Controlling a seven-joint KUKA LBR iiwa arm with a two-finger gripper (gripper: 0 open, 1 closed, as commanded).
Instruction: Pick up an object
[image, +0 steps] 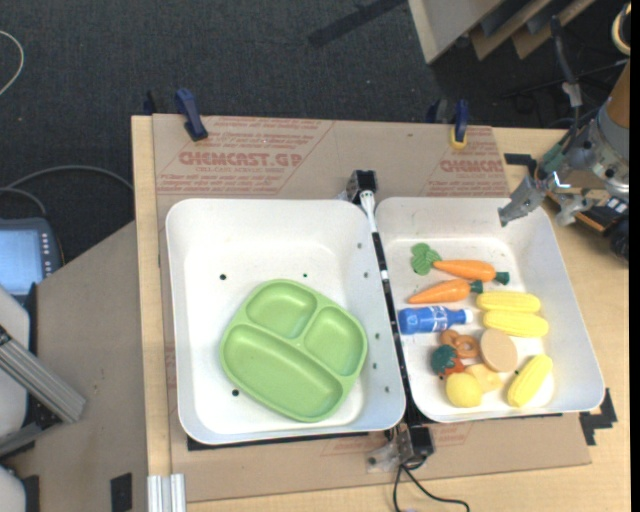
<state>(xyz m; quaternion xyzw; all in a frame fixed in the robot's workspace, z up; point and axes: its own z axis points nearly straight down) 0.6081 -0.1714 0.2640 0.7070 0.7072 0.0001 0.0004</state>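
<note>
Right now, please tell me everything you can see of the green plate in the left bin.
The green divided plate looks like smooth light-green plastic, with rounded corners and three compartments: one long, two smaller. It lies flat, turned at a slant, in the near right part of the left bin, resting on the bin floor. Nothing lies on it.

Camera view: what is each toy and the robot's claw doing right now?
gripper: up over the right bin's far corner, holding nothing
green tray: flat in the left bin, nothing on it
blue bottle: lying on its side
two carrots: lying in the right bin
three corn cobs: lying down
</note>
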